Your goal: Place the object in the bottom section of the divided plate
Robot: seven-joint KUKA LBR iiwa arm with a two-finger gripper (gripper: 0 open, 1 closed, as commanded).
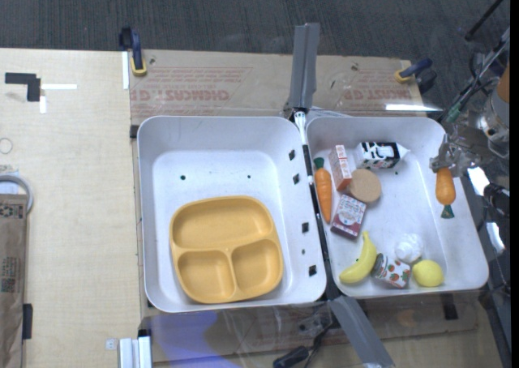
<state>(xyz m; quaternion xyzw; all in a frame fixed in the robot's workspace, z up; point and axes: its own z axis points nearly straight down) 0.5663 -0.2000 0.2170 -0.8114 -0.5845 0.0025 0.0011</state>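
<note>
Yellow plastic marks the divided plate [226, 249], which lies in the near half of the left bin [154, 196], its one long section on the far side and two smaller sections on the near side. Between the two bins a grey bar [304, 66] runs away toward the far edge of the bench. In the right bin [466, 273] a carrot [323, 191] lies along the left wall, with a small carton [340, 165] just beside it, a round tan disc [366, 187] touching that carton's near end, and a red-and-white packet [348, 216] just near of the disc. Farther back sits a black-and-white item [379, 153]. Toward the near wall lie a banana [361, 261], a small red-and-white can [392, 271], a white crumpled lump [409, 246] and a lemon [428, 273], close together in a row. At the right wall of that bin the gripper [451, 165] hangs at the end of the arm, and a second carrot [444, 188] hangs upright just below it, green end down, its orange top at the fingertips; it appears held there, though the grip itself is too small to make out clearly.
</note>
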